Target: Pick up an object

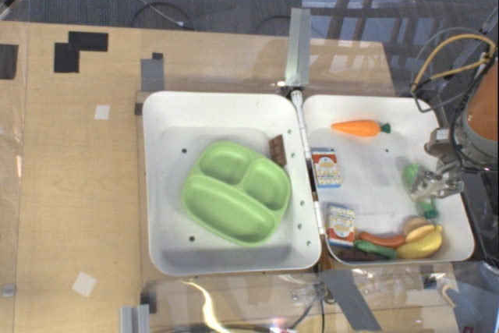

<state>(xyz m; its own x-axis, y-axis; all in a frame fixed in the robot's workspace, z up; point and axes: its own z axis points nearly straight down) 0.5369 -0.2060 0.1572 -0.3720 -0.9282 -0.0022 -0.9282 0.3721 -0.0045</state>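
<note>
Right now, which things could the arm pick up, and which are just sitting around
For the job: gripper, carrot, two small cartons, banana, green piece, right bin.
Lying about: green divided plate, left bin, brown block.

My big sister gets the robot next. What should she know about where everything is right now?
Gripper: low over the right bin's right side, beside a small green item; nothing visibly held.

Right bin: carrot at the top, two small boxes along the left, banana and a red-green piece at the bottom.

Left bin: green divided plate, brown bar by the right wall.

Done: nothing lifted yet. Left: grab one object and raise it.
</note>
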